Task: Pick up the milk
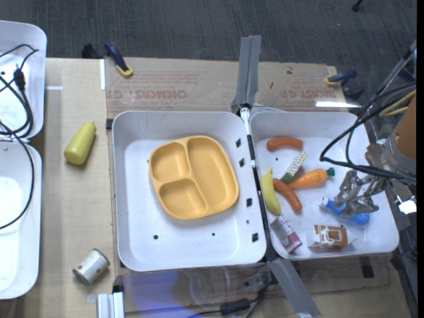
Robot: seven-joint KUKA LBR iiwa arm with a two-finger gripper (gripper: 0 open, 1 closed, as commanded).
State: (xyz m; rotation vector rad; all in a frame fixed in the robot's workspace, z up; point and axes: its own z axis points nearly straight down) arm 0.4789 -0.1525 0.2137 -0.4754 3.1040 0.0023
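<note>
Two white bins side by side on the bench. Left bin (132, 177) holds a yellow divided plate (193, 176), nothing task-related there. Right bin (381, 240) has the clutter, w/ the arm (405, 138) reaching in from the right.

Gripper (353, 194) is low in the right bin, over a blue item (350, 212) near the bin's right side. Can't tell if its fingers are spread or pinched; metal linkages blur together. Nothing visibly held.

Milk (329, 237): small carton lying at the bin's front edge, just in front of the gripper, apart from it. Not lifted, so pick isn't done; approx. at approach stage. Left: shift over the carton, close on it, raise.

Smaller bits nearby: banana (269, 192), carrot (309, 178), two sausages (285, 143), a wrapped packet (285, 234).
</note>
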